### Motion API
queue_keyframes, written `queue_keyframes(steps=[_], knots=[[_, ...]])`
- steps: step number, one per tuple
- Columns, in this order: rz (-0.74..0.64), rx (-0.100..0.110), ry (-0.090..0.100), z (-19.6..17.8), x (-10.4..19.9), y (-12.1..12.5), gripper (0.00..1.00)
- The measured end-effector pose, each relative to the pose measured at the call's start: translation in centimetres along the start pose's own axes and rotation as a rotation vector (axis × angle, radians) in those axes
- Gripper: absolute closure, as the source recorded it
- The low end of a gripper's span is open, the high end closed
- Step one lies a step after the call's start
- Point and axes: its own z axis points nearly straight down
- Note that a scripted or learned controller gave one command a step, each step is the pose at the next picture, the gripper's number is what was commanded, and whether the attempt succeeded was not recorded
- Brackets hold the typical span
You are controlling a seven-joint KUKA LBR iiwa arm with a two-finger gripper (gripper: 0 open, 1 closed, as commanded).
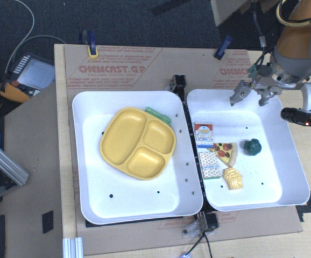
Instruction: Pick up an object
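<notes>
**Me:** Claw (pixel 254 95) sits over the far edge of the right bin (pixel 284 144), fingers spread apart, nothing between them. All 4 candidates are nearer the middle of that bin, well clear of it: green lump (pixel 252 147), pizza slice toy (pixel 225 152), yellow piece (pixel 232 178), flat card (pixel 205 150).

**Ana:** Which one worries you?

**Me:** The cluster. Pizza slice overlaps the card, and the yellow piece lies just beside the card's near end. If the claw drops there, I expect a finger to land on the card or wedge 2 things at once, then lose both on the lift.

**Ana:** And the card itself?

**Me:** Lies flat on the bin floor. Nothing for the fingers to get under, so they'd likely scrape and close on air.

**Ana:** So the green one.

**Me:** Safest bet, it stands alone. But it looks rounded and small; an off-centre close could squirt it sideways toward the right wall.

**Ana:** Anything on the left side?

**Me:** Left bin (pixel 91 198) has a yellow divided plate (pixel 138 142) with something green (pixel 157 115) half hidden behind its far rim. Too wide for the claw, I'd guess, and a grab at the rim could tip it. Also the divider (pixel 190 144) between the 2 bins: the card runs close along it, so a descent there risks a finger hitting the bin's edge.
</notes>
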Motion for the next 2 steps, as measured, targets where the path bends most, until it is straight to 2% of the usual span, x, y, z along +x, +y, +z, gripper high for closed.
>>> queue_keyframes(steps=[1, 2], knots=[[-0.003, -0.013, -0.002, -0.7, 0.0, 0.3, 0.0], [-0.003, -0.006, -0.001, 5.3, -0.1, 1.0, 0.0]])
